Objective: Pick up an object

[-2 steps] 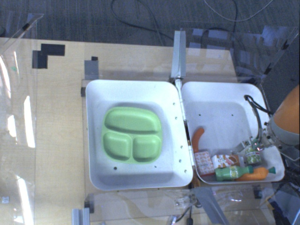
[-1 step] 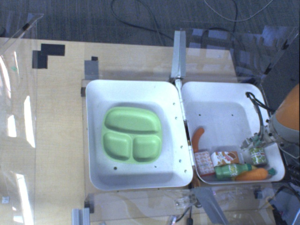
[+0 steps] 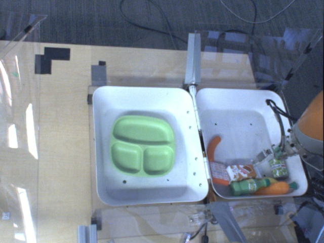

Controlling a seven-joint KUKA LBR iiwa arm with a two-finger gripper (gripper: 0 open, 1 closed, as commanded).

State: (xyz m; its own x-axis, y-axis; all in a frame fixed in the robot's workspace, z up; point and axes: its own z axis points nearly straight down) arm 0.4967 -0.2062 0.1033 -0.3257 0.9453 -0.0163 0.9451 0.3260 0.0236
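Worktop (image 3: 55,151): pale wood, two white bins side by side. Left bin (image 3: 101,135) carries green sectioned tray (image 3: 143,145). Right bin (image 3: 238,115) holds objects bunched along near wall: orange curved piece (image 3: 213,147), snack packet (image 3: 240,172), green bottle (image 3: 248,186), carrot (image 3: 277,188) just beside bottle. Arm enters at right edge, orange band (image 3: 311,120) visible. Gripper (image 3: 276,161) low in right bin's near right corner, above small green-labelled jar (image 3: 279,168). Jaws: state cannot be told.

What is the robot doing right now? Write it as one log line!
phase: reaching | hand: low in right bin, by small jar | holding: nothing seen | green tray: left bin
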